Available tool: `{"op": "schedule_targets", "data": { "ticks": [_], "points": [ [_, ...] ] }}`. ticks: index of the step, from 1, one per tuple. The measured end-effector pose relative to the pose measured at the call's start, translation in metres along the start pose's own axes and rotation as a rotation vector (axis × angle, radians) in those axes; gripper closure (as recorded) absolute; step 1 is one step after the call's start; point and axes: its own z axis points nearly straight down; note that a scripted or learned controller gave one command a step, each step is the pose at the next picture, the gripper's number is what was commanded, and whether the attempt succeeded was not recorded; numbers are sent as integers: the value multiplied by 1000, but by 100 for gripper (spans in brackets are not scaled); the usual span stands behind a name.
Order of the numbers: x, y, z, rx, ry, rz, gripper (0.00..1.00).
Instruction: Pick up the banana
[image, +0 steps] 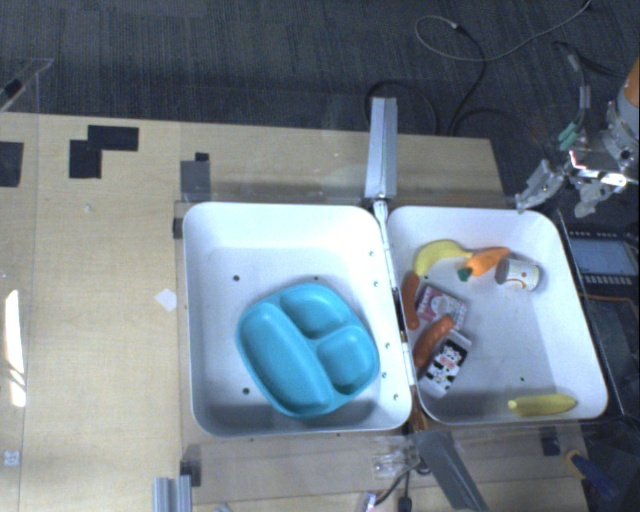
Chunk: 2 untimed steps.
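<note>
Banana (542, 404) lies at the right bin's (575, 330) near edge; I see my end effector (566, 188) spread, well apart.

A single fixed camera looks down on the bench (100, 300) from above at a slant, far enough back to take in both white bins whole. The gripper (562, 187) sits at the upper right of the frame. The right bin (560, 300) lies just below and to the left of it; the left bin (210, 300) lies farther left. Dark floor with cables (480, 40) runs across the top, beyond the gripper.
</note>
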Motion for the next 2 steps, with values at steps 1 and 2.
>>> {"op": "schedule_targets", "data": {
  "ticks": [1,2],
  "points": [
    [-30,-48,7,1,0,-31,0],
    [-42,-79,33,1,1,128,0]
  ]
}}
